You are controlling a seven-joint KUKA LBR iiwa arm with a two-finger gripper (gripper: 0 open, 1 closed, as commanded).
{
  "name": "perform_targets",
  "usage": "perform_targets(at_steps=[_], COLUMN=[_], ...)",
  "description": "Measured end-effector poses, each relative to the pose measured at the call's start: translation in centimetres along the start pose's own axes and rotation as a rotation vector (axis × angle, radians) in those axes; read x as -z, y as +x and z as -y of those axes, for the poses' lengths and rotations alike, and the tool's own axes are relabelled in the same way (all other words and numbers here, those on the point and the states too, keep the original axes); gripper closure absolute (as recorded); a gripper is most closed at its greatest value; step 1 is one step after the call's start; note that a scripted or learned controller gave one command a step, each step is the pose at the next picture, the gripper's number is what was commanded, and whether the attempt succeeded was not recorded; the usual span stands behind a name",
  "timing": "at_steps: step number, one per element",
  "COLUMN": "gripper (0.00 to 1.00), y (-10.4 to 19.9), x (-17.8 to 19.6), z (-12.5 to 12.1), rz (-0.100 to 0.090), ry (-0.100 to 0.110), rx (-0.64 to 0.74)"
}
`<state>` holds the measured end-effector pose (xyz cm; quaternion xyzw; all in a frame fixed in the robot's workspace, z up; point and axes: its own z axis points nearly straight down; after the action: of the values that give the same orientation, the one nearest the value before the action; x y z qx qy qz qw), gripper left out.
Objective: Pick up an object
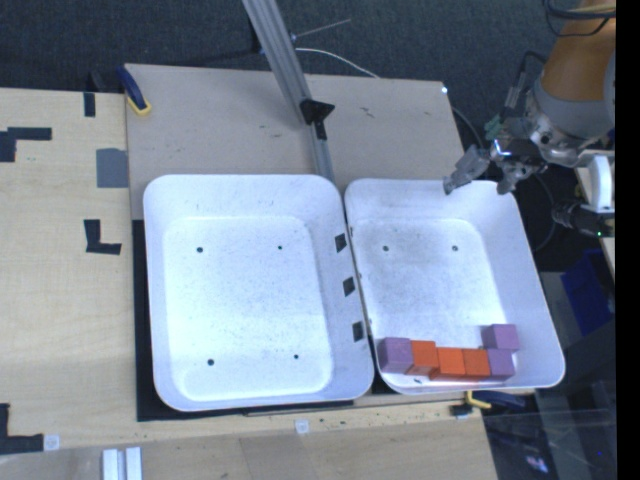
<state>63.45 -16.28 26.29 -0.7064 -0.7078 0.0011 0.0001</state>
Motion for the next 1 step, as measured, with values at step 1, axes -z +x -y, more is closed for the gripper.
perform_targets(at_steps=[1], gripper=[0.0], y=[-4.67], x=[-0.07], z=[-3.72], rz=[0.0], ry=[-0.001], rx=[-0.001])
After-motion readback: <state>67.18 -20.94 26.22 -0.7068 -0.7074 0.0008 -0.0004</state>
